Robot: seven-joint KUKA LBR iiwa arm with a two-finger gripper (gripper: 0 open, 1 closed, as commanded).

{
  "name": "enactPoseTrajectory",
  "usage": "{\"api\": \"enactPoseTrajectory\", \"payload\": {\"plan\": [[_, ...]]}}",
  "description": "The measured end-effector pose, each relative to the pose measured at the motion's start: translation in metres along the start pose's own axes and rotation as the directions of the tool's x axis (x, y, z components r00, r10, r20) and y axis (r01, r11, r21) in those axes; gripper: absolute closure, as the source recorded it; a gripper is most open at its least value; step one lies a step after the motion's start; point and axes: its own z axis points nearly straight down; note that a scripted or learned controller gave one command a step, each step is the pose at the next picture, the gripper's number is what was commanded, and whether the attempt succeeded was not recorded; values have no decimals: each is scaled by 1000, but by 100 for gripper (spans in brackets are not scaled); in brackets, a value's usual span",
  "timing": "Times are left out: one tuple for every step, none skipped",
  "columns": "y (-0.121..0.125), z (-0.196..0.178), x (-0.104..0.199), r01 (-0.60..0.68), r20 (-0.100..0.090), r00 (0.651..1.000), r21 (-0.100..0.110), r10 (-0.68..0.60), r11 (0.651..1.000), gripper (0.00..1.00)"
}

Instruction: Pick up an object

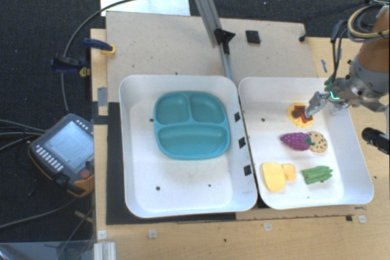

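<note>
Your claw point(311, 111) sits low over the pizza slice point(298, 113) in the right bin point(359, 192); whether it's apart or together, I cannot tell.

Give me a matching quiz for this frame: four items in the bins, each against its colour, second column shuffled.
Items:
1. divided plate in the left bin
2. grape bunch
3. bean pods
4. cheese piece

Colours:
A. yellow
B. purple
C. teal
D. green

Pairs: 1-C, 2-B, 3-D, 4-A
</note>
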Motion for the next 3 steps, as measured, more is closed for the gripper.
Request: {"api": "enactPoseTrajectory", "payload": {"plan": [[1, -2, 0, 1, 1, 1000, -4, -1, 1000, 0], [-4, 60, 0, -2, 0, 1000, 1, 2, 1000, 0], [-1, 107, -1, -4, 2, 1000, -8, 4, 1000, 0]]}}
